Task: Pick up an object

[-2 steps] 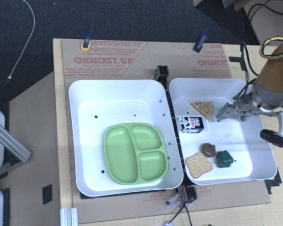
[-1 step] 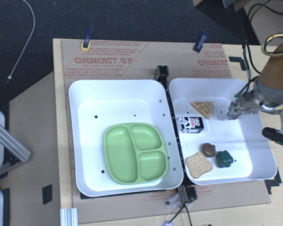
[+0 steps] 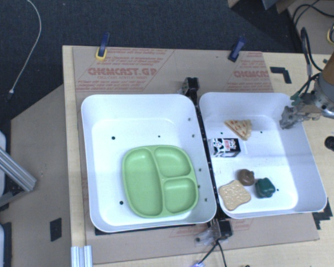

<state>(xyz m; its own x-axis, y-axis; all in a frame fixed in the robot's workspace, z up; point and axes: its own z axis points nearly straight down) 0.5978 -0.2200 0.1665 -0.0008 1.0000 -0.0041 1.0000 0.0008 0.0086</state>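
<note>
The right bin (image 3: 300, 149) holds several small items: a tan waffle-like wedge (image 3: 239, 128), a black-and-white carton (image 3: 226, 146), a brown round piece (image 3: 245, 177), a dark green block (image 3: 264, 187) and a beige cracker-like slab (image 3: 234, 194). My gripper (image 3: 291, 117) hangs over that bin's upper right corner, apart from every item and about a hand's width right of the wedge. Nothing shows between its fingers.
The left bin (image 3: 100, 121) carries a light green divided plate (image 3: 159, 179). A black clamp (image 3: 190, 85) sits where the two bins meet at the back. Blue clips (image 3: 236, 48) and a yellow-blue clip (image 3: 103, 47) pin the cardboard base. Cables trail at the top right.
</note>
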